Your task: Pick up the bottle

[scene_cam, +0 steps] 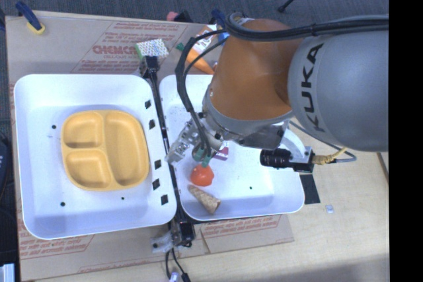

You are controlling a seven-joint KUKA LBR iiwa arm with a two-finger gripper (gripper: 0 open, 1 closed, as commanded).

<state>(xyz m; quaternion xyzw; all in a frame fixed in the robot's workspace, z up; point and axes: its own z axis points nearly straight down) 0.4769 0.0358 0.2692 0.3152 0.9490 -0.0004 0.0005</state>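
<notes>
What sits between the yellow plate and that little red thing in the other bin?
In the camera view, the two bins' touching rims and some bare white floor separate the yellow plate from the red thing.

White bins (pixel 26 142); yellow plate (pixel 104 148) — grey arm (pixel 344 89), orange band (pixel 254 69).

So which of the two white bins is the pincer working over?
The right bin: the pincer hangs there above a red item. The left bin holds a yellow tray.
</notes>
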